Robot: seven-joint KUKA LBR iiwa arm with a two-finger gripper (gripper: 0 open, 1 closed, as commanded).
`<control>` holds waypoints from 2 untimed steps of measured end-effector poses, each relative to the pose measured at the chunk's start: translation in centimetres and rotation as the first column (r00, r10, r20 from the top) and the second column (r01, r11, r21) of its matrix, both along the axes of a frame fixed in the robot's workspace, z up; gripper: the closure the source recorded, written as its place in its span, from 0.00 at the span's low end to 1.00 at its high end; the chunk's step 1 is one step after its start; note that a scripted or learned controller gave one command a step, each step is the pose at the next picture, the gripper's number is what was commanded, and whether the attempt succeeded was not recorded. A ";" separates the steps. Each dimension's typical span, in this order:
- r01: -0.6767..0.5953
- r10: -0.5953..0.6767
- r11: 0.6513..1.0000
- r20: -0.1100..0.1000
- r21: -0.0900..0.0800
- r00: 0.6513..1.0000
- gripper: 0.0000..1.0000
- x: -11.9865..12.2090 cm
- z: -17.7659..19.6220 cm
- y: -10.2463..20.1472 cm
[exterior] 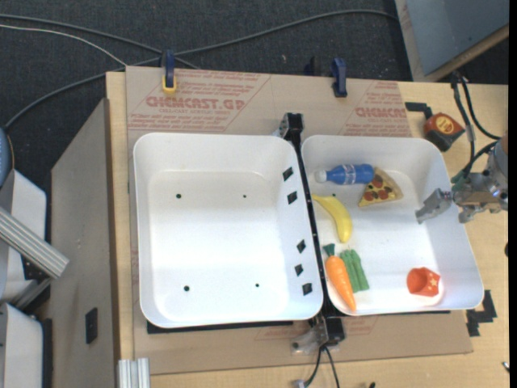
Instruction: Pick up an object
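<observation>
1. End effector (430, 207) sits at the right rim of the right bin (452, 241), grey and pointed leftward over the edge; whether it is open or closed cannot be told, and nothing shows in its grip.
2. Pizza slice (380, 190) lies nearest it, to its left, in the upper part of that bin.
3. Blue bottle (347, 174) lies on its side just beside the pizza slice — white cap toward the divider; any label on it is too small to read.
4. Yellow banana (337, 216) lies below the bottle, near the divider.
5. Carrot (340, 282) and a green vegetable (355, 269) lie side by side, touching, at the lower left of the right bin.
6. Red-orange toy (423, 282) rests in the lower right corner, apart from the rest.
7. Left bin (153, 217) stands beside the right bin.
8. Cardboard sheet (218, 95) on the counter (73, 184) bears red print — "CHEMCAST GP", repeated at the right but partly cut off.
9. Two clamps (169, 71) pin the sheet's far edge.
</observation>
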State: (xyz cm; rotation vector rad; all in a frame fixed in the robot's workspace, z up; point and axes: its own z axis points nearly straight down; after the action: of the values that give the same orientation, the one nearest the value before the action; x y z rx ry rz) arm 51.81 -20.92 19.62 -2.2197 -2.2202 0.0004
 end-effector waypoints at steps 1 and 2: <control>-0.006 0.006 1.000 0.005 -0.001 1.000 0.00 4.9 -2.4 5.0; -0.002 0.002 1.000 0.016 0.000 1.000 0.00 14.5 -7.9 8.1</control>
State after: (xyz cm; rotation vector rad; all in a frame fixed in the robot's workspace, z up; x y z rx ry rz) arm 66.26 -12.81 11.75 -2.2256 -2.2302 -0.0169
